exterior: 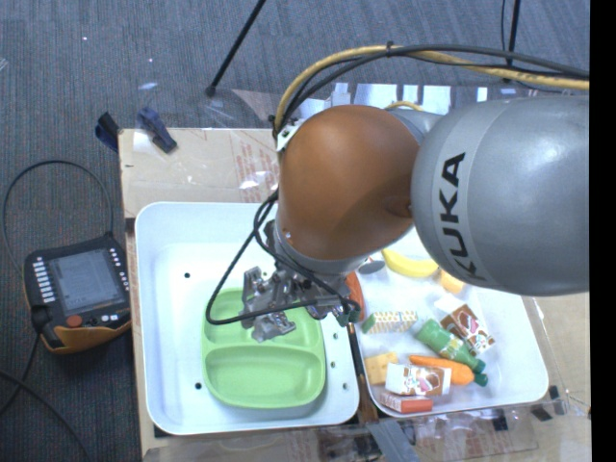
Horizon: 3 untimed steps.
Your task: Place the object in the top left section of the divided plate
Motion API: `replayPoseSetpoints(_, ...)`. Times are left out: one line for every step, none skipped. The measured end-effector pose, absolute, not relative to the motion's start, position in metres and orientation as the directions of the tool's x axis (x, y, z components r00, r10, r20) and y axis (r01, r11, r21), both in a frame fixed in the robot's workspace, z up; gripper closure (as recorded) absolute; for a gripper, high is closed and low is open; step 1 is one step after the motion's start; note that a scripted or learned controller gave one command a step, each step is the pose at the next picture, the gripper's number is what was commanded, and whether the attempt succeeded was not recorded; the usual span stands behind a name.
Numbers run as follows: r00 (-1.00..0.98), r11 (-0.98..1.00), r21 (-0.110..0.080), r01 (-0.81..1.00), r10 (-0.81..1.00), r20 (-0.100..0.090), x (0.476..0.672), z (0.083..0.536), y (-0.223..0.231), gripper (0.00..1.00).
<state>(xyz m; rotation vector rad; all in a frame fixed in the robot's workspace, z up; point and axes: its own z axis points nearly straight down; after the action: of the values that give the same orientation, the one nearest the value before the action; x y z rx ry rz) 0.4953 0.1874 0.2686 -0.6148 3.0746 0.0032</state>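
Grey metal arm, smooth w/ a glossy orange dome at the wrist, is looming over both bins. Left bin, shallow white plastic w/ rounded corners, is holding the divided plate: matte light-green, rounded-rectangle, low ridges splitting it into sections. Right bin, just right of the plate's bin, is holding small stuff: a curved yellow banana, a green bottle, an orange carrot, printed cartons. Handheld pendant, dark w/ a grey screen, is lying on the carpet well left of the plate. Gripper, grey metal & angular, is hanging over the plate's upper sections, black cable looping beside it. Can't tell if the fingers are apart or together, nor whether anything is sitting btwn them; can't pick out the task's object.
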Motion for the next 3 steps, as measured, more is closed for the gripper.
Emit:
replayPoseSetpoints(-0.718,0.718,0.004,-0.696,-0.696,0.005,0.486,0.161,0.193,1.00)
replayPoseSetpoints(-0.898,0.898,0.001,-0.439,-0.439,0.000,0.488,0.199,0.218,1.00)
replayPoseSetpoints(-0.790,0.790,0.001,-0.613,-0.613,-0.001,0.490,0.090,0.147,1.00)
